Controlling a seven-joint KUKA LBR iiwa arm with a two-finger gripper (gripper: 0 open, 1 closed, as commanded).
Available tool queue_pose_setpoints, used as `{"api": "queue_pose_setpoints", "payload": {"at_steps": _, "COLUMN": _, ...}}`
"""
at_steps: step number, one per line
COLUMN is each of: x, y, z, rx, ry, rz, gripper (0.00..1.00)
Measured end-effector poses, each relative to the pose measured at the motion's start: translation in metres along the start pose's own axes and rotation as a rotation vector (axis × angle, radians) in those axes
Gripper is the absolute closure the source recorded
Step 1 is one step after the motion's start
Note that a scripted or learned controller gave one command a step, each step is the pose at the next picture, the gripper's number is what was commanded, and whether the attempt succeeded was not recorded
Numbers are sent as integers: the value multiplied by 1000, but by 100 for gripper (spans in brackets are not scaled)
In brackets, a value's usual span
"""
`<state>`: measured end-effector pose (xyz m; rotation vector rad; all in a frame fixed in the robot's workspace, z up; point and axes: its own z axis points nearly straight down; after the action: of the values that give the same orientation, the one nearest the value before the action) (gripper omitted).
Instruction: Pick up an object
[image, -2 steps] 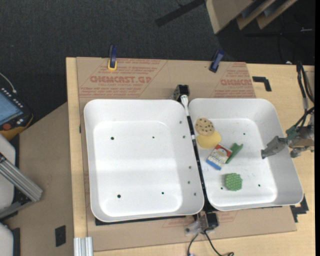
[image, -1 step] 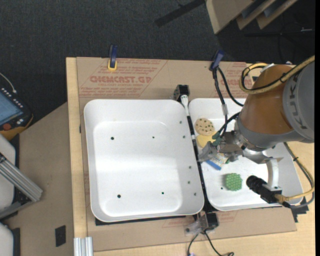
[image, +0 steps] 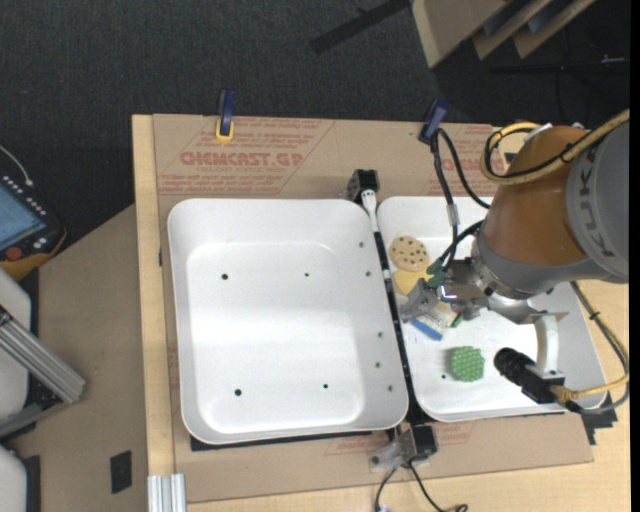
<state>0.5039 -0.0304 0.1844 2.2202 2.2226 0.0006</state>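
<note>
Seemingly hand (image: 432, 300) among right-bin clutter (image: 428, 322)

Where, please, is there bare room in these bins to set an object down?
The left bin offers a wide bare floor, bordered by its own walls and the divider to its right. The right bin is crowded: a tan disc, a yellow piece, a blue item and a green object cluster beneath the gripper.
</note>
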Motion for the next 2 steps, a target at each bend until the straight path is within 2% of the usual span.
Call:
{"api": "queue_pose_setpoints", "payload": {"at_steps": 1, "x": -1, "y": 1, "z": -11, "rx": -2, "ry": 0, "rz": 2, "gripper": 100}}
{"api": "queue_pose_setpoints", "payload": {"at_steps": 2, "x": -95, "y": -27, "z": 27, "rx": 6, "ry": -1, "rz": 11, "gripper": 100}}
